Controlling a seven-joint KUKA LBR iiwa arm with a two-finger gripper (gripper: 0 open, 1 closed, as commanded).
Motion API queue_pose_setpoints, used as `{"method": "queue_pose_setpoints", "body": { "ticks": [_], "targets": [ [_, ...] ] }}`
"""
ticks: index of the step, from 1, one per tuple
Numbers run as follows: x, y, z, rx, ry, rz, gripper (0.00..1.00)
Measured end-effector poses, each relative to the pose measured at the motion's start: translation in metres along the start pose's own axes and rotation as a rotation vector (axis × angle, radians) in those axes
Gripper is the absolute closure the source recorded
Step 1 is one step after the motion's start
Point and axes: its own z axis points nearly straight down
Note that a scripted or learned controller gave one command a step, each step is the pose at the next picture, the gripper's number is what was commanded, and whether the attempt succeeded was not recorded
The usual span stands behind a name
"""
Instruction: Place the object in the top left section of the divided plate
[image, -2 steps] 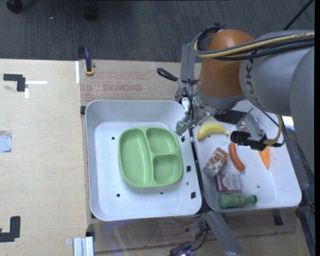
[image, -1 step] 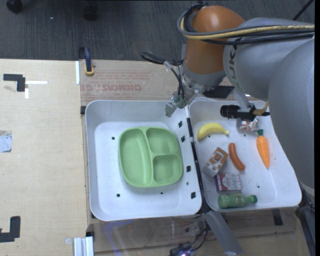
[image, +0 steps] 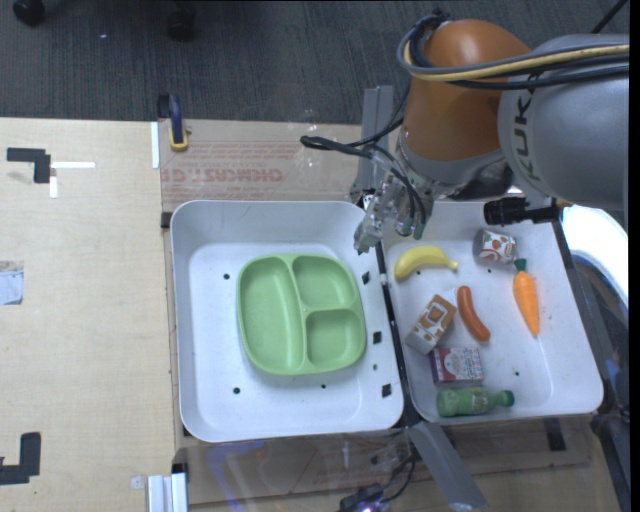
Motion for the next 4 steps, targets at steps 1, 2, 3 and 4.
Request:
{"method": "queue_pose_setpoints", "body": {
  "ticks": [1,2,3,4],
  "targets": [
    [0.044,-0.051,0.027,-0.001,-0.001,-0.692,1.00],
    [0.046,-0.082,0.027,-0.001,-0.001,-0.865,1.00],
    [0.025,0.000,0.015,-0.002,-0.003,-0.818,1.00],
    [0.041,-0.063,0.027,-0.001,-0.001,-0.554,1.00]
  ]
}}
